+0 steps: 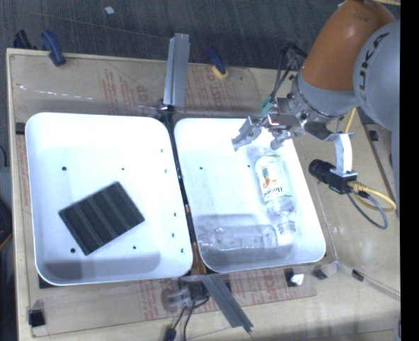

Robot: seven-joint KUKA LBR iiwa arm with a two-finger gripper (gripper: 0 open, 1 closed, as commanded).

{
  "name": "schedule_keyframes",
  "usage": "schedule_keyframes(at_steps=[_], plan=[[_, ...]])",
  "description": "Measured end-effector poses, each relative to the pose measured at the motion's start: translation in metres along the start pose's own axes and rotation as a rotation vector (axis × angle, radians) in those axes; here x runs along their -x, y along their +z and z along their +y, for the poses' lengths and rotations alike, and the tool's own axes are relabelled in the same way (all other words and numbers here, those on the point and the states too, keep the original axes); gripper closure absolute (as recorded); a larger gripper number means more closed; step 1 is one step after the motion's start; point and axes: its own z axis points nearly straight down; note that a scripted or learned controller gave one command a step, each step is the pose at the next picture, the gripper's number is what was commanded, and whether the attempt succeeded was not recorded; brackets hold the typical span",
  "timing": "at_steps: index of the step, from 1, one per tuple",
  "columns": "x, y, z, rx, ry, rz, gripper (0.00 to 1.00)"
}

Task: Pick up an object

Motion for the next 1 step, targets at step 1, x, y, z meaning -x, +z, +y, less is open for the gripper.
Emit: schedule_keyframes(at_steps=[1], plan=[[0.0,-0.0001,0.0,0.0,0.0,0.0,0.0]])
